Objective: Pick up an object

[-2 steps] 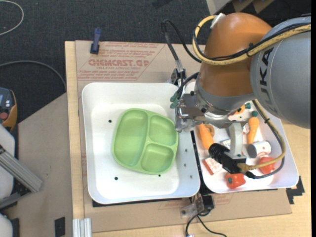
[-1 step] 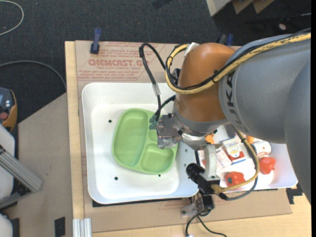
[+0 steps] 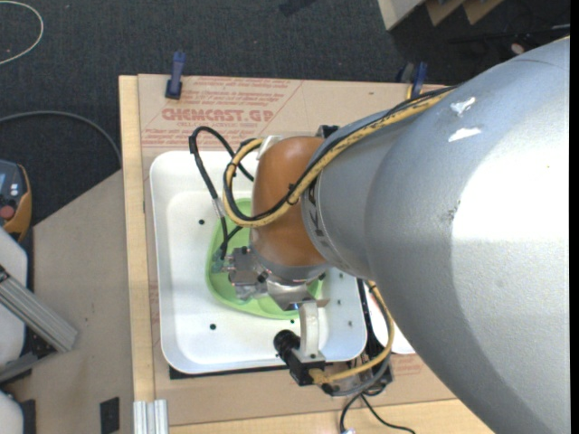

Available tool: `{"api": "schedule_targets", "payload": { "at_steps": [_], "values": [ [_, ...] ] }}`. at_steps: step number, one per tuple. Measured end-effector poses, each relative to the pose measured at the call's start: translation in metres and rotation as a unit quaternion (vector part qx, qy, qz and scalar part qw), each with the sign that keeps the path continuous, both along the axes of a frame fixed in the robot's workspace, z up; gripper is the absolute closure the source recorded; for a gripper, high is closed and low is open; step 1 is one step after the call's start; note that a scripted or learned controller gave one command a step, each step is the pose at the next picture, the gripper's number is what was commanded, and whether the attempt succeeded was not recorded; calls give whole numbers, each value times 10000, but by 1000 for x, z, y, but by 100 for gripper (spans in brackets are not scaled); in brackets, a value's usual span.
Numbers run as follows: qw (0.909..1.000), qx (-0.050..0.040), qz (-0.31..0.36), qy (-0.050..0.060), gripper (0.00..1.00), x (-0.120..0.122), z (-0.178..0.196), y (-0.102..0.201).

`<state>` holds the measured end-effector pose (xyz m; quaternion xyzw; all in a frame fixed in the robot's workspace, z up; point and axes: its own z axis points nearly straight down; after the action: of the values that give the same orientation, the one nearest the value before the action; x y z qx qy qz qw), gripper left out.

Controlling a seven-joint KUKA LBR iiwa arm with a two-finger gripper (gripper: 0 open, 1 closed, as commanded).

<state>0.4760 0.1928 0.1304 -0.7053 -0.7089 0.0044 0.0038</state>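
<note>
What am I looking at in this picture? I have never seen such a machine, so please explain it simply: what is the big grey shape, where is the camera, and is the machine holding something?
The big grey shape is a robot arm, with an orange band just above its wrist. It reaches in from the right side of the picture. The camera is fixed above the bench and looks down at a slant, so the arm is very close to it and hides much of the scene.

Under the arm lies a shallow white bin. In it you can see a light green object, mostly covered by the wrist. The gripper is down at that green object, but the arm hides its tips, so I cannot tell whether anything is held.
</note>
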Motion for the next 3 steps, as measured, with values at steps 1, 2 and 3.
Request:
{"api": "schedule_targets", "payload": {
  "at_steps": [1,2,3],
  "values": [
    [10000,1,-21,-51,100,55,-45,29],
    [9999,25,-16,-148,100,137,72,32],
    [10000,2,-40,-34,100,96,86,15]
  ]
}}
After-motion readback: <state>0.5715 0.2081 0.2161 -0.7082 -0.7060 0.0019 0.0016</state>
